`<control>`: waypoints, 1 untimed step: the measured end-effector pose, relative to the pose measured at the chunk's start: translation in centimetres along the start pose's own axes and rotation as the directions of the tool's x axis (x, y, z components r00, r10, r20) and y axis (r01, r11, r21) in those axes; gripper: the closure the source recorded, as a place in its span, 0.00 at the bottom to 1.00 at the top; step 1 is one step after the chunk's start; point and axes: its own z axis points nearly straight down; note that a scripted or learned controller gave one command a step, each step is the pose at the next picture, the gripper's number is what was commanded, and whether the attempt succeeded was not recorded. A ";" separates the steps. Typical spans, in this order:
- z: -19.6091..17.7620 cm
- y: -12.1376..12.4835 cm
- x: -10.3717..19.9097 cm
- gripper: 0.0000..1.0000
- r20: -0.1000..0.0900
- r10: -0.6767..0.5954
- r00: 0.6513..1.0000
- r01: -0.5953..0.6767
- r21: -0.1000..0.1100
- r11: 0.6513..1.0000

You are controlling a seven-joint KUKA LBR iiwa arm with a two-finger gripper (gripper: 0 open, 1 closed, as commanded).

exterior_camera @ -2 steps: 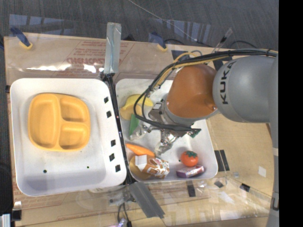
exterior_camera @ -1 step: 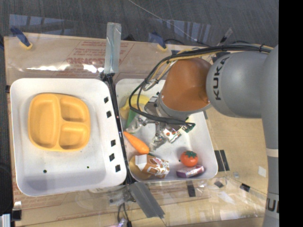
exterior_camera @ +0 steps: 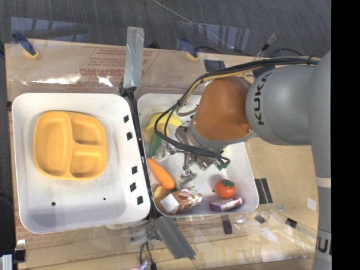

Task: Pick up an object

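I'm hanging my pincer [exterior_camera: 188, 170] over the middle of the right bin [exterior_camera: 247, 170], and I can't tell whether it is released or clenched; the wrist and cables are covering too much of it. Nothing is showing in its grip, so I'm judging the pick as not yet made.

The likeliest target, to my eye, is the carrot [exterior_camera: 160, 173], lying just at nine o'clock of the pincer, slanting along the bin's left wall. At five o'clock of the pincer, the tomato [exterior_camera: 225, 188] is sitting near the bin's front edge, with a purple item [exterior_camera: 226, 205] just beside it at six. At six o'clock of the pincer a brown-and-white packet [exterior_camera: 184, 200] is resting in the front corner. Something yellow [exterior_camera: 163, 124] and a green piece [exterior_camera: 156, 148] are peeking out at eleven o'clock, partly under my wrist.

Further out at nine o'clock, the left bin [exterior_camera: 34, 212] is holding a yellow tray [exterior_camera: 70, 145].

So what's left, as I'm reading it: settle on one object, grasp it, lift it.
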 end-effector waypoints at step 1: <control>-0.1 -3.8 -2.8 0.00 0.003 0.495 0.869 -0.495 0.001 0.869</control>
